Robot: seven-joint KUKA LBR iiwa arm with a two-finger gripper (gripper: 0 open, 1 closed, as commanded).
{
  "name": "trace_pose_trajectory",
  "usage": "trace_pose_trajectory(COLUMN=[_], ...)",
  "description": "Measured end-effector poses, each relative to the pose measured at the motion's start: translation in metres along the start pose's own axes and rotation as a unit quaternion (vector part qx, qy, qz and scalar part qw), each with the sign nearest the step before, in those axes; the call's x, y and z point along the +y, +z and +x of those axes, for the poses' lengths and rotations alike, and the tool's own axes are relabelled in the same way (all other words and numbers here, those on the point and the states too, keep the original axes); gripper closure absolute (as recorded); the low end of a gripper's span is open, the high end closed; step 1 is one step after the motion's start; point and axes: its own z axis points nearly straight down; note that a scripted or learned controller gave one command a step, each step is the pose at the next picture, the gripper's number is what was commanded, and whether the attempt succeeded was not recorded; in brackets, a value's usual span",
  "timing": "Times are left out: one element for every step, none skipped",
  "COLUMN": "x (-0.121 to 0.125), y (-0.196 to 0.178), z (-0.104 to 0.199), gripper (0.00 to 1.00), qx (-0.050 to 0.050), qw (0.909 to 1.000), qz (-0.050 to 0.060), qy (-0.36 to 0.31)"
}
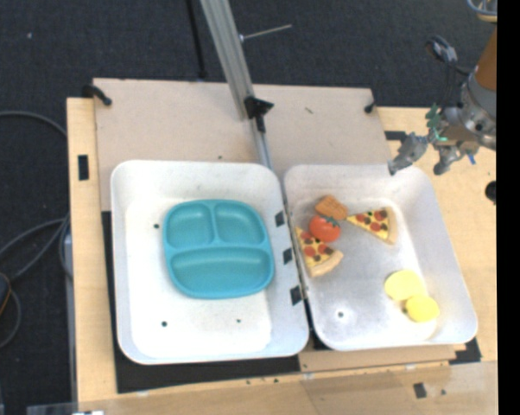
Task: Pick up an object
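A: Looking down from the fixed camera, where is the two-finger gripper?

B: At the upper right, over the far right corner of the right-hand shallow white bin. Its grey fingers hang apart with nothing between them, so it is released and holds no object. The wrist behind it is a tangle of grey metal and green cable.

A: What lies nearest to it?

B: Below and a little to its left, a triangular toy pizza slice with red dots and a tan crust, lying flat on the bin floor. Further left, a small brown bread-like toy piece, and touching that from below a red toy tomato with a green top. The tomato rests against a second toy pizza slice, which sits close to the bin's left wall.

A: And straight below the gripper?

B: Well apart from it, toward the near edge, two round yellow toy discs, overlapping, the lower one brighter.

A: The other bin?

B: Far left of the gripper, the left-hand shallow white bin bears a teal plastic divided plate with three compartments, lying flat near its middle. A slanted silver aluminium rail rises behind the two bins, up and left of the gripper.
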Motion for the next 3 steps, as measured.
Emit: trace_pose_trajectory(x=[0.000, 0.002, -0.007], y=[0.000, 0.046, 0.106], z=[0.000, -0.009, -0.008], gripper=[0.00, 0.00, 0.00], qx=[0.000, 0.000, 0.001], qw=[1.0000, 1.0000, 1.0000], qz=[0.000, 0.002, 0.003], qy=[0.000, 0.002, 0.002])
